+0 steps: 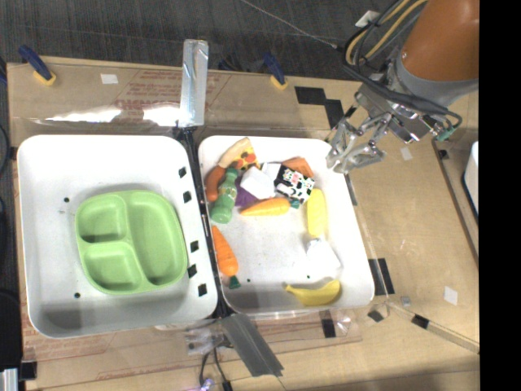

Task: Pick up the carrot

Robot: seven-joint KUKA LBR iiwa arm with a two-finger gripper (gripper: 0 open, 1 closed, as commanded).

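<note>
A carrot, orange with a small green stub at its lower end, lies along the left wall of the right bin. A second orange, carrot-like piece lies flat in the middle of that bin. My gripper hangs above the right bin's upper right rim, well away from both orange pieces. Its metal fingers stand apart and nothing sits between them.
The right bin also has a banana, a yellow piece, a cow-patterned item, a green bottle, a pizza slice and a white piece. A green divided plate lies in the left bin.
</note>
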